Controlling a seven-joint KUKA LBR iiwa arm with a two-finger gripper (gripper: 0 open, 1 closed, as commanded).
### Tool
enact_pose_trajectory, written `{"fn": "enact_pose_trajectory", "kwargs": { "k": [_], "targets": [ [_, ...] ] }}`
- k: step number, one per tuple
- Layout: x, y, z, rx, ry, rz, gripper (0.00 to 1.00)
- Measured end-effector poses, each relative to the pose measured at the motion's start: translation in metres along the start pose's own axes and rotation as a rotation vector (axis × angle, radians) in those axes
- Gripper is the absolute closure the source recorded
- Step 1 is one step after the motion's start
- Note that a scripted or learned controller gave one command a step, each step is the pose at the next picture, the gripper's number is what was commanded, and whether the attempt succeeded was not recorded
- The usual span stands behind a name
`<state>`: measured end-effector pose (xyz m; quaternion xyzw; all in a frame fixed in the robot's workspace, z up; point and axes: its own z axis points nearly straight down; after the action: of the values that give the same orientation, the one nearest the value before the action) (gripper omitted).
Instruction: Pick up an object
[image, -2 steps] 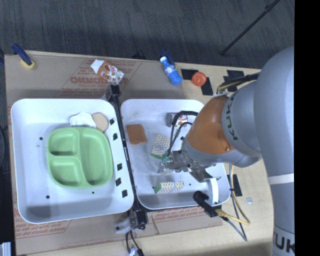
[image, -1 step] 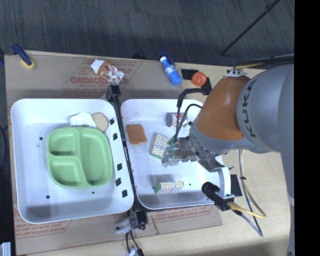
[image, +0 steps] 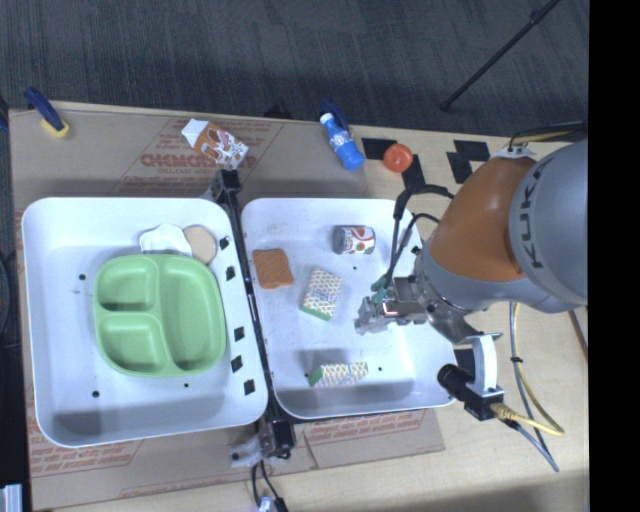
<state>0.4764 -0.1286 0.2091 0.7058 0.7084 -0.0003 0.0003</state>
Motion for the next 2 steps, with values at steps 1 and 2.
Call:
{"fn": "enact_pose_trajectory", "kwargs": {
  "k": [1,2],
  "targets": [
    [0.015,0.0,0.017,0.002,0.001,-0.004,1.0],
    [-0.016,0.0,0.005,0.001,0.001,-0.001,1.0]
  ]
}}
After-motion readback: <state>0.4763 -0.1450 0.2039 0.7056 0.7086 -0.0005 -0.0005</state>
